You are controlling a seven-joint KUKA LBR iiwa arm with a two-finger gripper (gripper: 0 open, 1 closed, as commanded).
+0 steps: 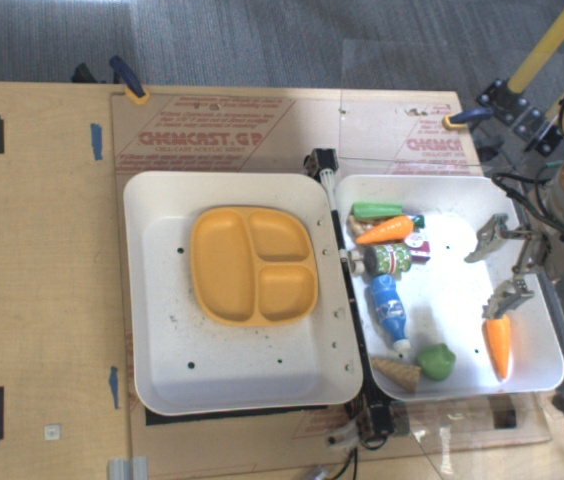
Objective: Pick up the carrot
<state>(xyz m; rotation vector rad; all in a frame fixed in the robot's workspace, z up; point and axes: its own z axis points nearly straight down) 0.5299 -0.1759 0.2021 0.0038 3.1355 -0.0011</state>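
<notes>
Over the right bin point(547, 368), the tool point(510, 268) hangs with fingers spread and nothing between them, so the pickup is not done. One carrot point(498, 346) lies just below its lower finger, perhaps touching it; a second carrot point(384, 231) lies near the bin's upper left, beside a green pepper point(376, 210), a can point(390, 260), a blue bottle point(389, 311), a cone point(396, 371) and a lime point(436, 361). Beside it, the left bin point(152, 298) holds a yellow divided plate point(253, 265).
</notes>
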